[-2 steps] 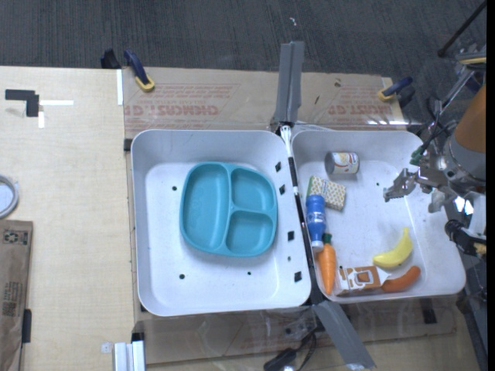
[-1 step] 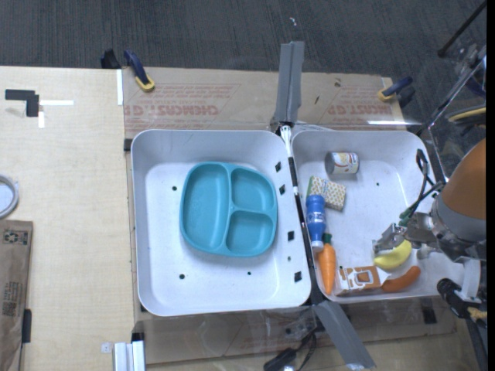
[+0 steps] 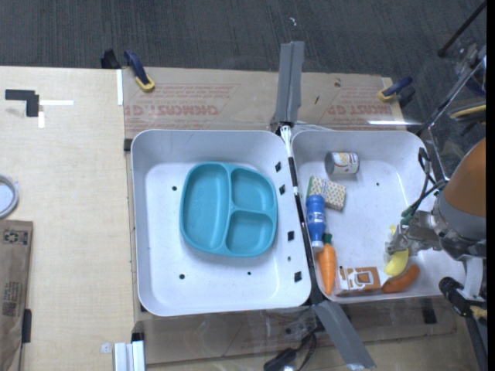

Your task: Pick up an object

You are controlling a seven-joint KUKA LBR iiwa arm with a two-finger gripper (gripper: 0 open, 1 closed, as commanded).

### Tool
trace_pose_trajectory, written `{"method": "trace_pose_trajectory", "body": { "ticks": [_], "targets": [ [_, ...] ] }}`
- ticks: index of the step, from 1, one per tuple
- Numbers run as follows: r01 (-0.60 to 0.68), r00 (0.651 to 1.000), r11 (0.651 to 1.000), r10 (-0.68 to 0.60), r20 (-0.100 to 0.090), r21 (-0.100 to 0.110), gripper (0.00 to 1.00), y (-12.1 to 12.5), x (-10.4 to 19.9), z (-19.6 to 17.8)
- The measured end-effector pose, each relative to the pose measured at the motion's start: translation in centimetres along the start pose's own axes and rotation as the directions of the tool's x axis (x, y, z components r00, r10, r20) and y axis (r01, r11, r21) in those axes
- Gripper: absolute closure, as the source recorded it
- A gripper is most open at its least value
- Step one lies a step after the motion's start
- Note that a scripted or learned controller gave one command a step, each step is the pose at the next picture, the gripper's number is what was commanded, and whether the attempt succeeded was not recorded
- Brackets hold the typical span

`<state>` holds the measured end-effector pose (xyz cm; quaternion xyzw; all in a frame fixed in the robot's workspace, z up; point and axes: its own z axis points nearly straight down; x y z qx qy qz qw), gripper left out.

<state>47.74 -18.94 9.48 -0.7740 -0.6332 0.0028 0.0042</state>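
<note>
Your gripper (image 3: 398, 246) hovers at the yellow piece (image 3: 396, 264); fingers' opening unclear, and it may nudge the sausage (image 3: 401, 281).

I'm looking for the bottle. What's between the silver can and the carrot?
In the camera view, the checkered sponge and blue bottle lie between the silver can and carrot.

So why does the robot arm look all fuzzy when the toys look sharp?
In the camera view the arm at the right edge is smeared and soft, likely blur from moving; the blue plate, carrot and can are crisp; light is even, with soft shadows along the bin walls.
</note>
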Motion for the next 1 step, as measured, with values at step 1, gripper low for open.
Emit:
{"method": "trace_pose_trajectory", "body": {
  "ticks": [1],
  "targets": [
    [0.204,0.979,0.979,-0.204,0.003,-0.006,1.00,-1.24,6.44,-11.49]
  ]
}}
